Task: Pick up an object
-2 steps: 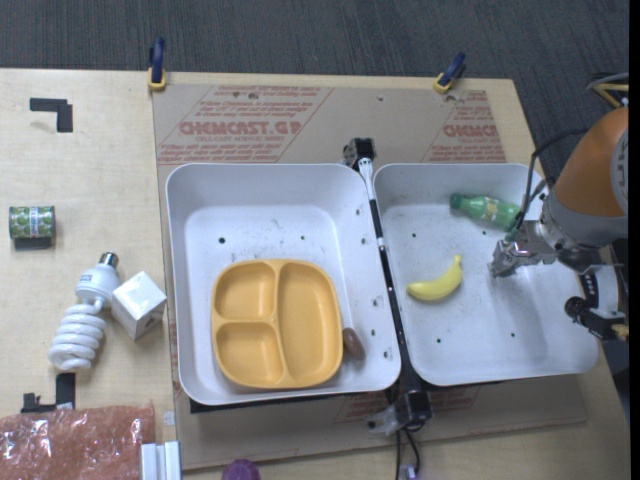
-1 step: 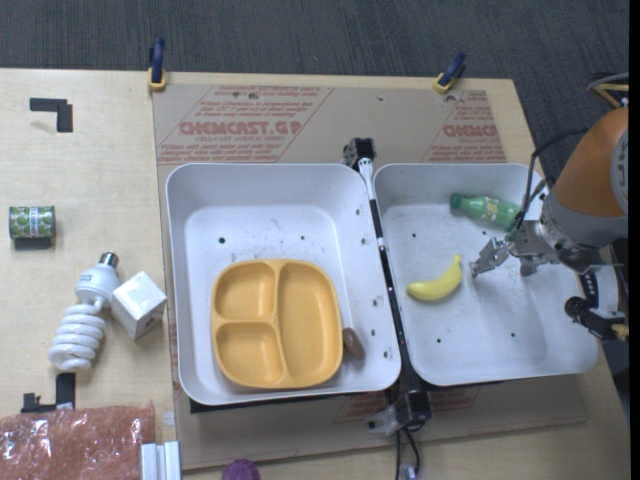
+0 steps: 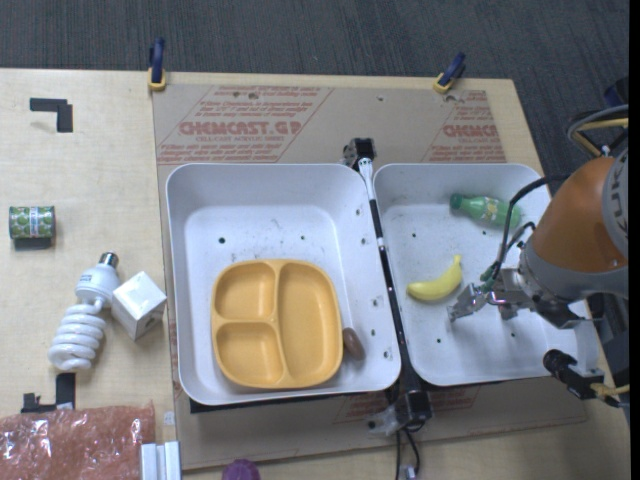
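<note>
In the right bin [image 3: 440, 363] a yellow banana [image 3: 436, 285] lies near the middle, and a green bottle [image 3: 482, 207] lies on its side by the far wall. My gripper [image 3: 478, 302] hangs over the right bin just right of the banana, close to it but apart from it. It is open, with nothing between its fingers. The left bin [image 3: 190, 268] holds a yellow divided plate [image 3: 278, 323], with a small brown object [image 3: 353, 343] at the plate's right edge.
Left of the bins, on the bench, lie a spiral light bulb [image 3: 80, 318], a white cube [image 3: 138, 303], a green can [image 3: 32, 223] and a reddish mesh bag [image 3: 75, 443]. The grey and orange arm [image 3: 585, 233] covers the right bin's right side.
</note>
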Robot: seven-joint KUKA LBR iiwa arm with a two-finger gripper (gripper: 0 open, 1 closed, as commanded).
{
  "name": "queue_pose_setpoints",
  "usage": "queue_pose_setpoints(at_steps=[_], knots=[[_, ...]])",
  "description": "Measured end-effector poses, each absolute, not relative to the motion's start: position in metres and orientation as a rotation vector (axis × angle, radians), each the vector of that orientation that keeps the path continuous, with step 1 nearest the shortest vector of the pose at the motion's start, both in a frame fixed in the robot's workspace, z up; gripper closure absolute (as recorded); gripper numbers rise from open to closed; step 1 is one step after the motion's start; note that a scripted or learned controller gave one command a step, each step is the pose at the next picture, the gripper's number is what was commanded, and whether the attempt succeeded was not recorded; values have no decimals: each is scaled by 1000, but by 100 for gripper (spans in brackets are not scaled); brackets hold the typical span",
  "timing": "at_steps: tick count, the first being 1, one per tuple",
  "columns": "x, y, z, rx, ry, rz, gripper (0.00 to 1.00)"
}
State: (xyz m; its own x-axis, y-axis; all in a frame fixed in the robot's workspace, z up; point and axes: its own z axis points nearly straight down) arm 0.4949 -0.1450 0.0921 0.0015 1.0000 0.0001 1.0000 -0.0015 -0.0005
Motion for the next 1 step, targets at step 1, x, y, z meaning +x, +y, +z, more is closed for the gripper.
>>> queue_pose_setpoints(at_steps=[1], knots=[[496, -146, 102, -2226, -2220, -1, 100]])
